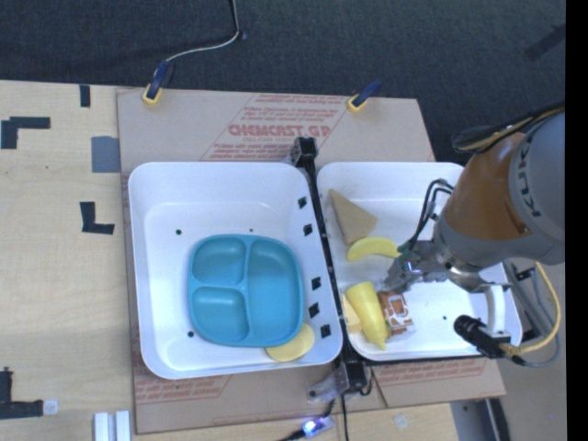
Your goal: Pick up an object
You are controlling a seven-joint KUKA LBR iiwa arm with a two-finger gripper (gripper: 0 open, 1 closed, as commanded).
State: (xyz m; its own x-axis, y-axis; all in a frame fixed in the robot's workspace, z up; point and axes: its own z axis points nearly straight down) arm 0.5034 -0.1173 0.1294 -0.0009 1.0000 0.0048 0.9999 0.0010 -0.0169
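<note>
The brown-and-white packet (397, 312) lies in the right bin (432, 175), just below the gripper (401, 277). Whether the gripper grips anything, I cannot tell from here. A yellow banana (368, 312) touches the packet's left side. Another yellow piece (371, 248) sits just up-left of the gripper, beside a tan wedge (350, 216). Far left, in the left bin (147, 246), rests a blue divided plate (245, 289).
</note>
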